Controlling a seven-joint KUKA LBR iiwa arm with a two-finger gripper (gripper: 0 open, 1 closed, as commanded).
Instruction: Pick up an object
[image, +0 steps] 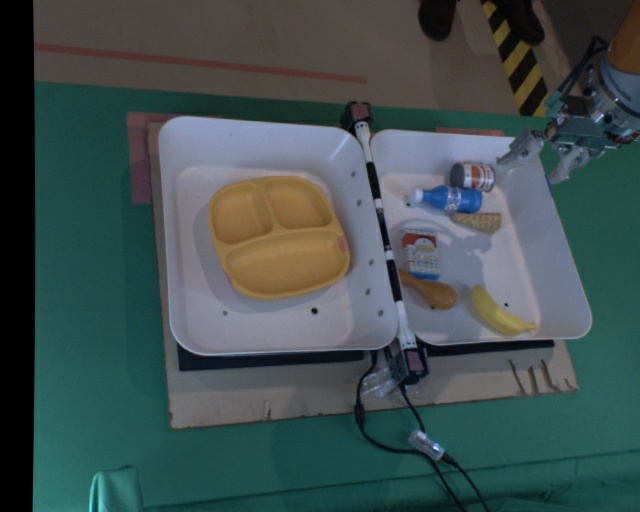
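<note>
My two-finger gripper (547, 160) hangs with fingers spread, gripping nothing, over the right white bin's (560, 262) far right corner. The small silver tin can (473, 176) lies nearest, by the far edge. Risk: it may roll away under finger contact

Two white bins are counted: left bin (190, 330) and right bin (560, 290). One yellow divided plate (279, 237) is seen. One can (472, 176), one blue bottle (446, 199), one waffle wedge (477, 221), one carton (421, 254), one drumstick (430, 291), one banana (500, 312).
</note>
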